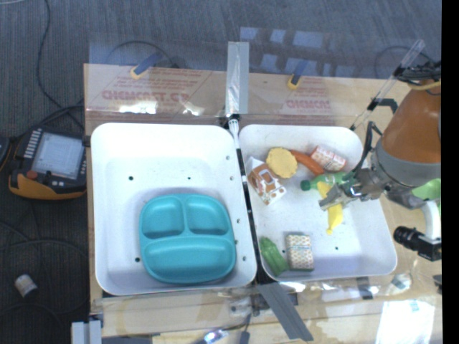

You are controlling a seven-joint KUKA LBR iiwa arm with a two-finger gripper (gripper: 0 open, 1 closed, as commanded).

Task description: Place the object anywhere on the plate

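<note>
two shallow white bins sit side by side on the bench; the left bin (107,192) carries a teal divided plate (188,236) toward its near edge, slightly right of the middle, with three compartments, two small ones at the far side and one long one at the near side; the right bin (366,256) carries the loose things; near its far edge lie a round yellow-orange piece (282,163), an orange carrot (307,162) just beside it, and a pink and white can (329,157) lying on its side toward the far right corner; by the left wall, touching it or nearly so, leans a small white and orange carton (265,182); near the near edge sit a green vegetable (271,254) by the near left corner and a patterned packet (299,251) just right of it; toward the right edge lies a yellow object (333,212), with a small green piece (308,185) just beside its far end; the gripper (343,194) reaches in over the right edge, low over the yellow object; whether its fingers are spread or closed cannot be told, and whether they touch the yellow object cannot be told either.
</note>
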